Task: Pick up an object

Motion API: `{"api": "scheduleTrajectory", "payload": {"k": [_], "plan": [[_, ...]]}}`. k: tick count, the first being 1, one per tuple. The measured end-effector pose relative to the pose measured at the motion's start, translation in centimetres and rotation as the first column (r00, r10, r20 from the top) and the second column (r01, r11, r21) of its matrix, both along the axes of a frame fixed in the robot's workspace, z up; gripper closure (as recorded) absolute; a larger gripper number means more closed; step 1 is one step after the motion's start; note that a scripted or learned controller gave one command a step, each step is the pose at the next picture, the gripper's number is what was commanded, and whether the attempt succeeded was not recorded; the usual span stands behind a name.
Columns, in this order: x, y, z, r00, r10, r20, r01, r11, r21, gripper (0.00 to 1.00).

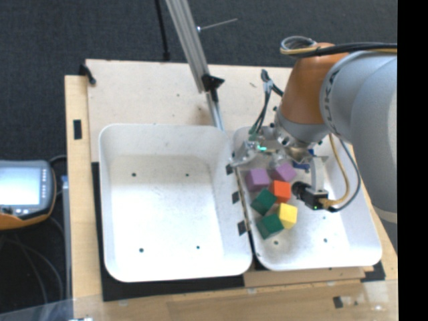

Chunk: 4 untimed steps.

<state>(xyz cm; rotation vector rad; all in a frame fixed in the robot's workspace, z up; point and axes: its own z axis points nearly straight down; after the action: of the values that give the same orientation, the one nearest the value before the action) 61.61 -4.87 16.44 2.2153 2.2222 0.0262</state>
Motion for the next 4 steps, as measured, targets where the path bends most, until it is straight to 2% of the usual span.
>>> {"api": "scheduleTrajectory", "payload": {"k": [1, 2, 3, 4], "plan": [[0.0, 0.0, 0.0, 1.000, 0.000, 0.000, 0.000, 1.000, 0.000, 0.00], [-0.7, -0.1, -0.6, 1.000, 0.007, 0.013, -0.007, 1.000, 0.004, 0.00], [-0.7, -0.2, -0.6, 1.000, 0.004, 0.014, -0.004, 1.000, 0.006, 0.00], [4.4, -1.2, 4.2, 1.000, 0.002, -0.004, -0.002, 1.000, -0.011, 0.00]]}}
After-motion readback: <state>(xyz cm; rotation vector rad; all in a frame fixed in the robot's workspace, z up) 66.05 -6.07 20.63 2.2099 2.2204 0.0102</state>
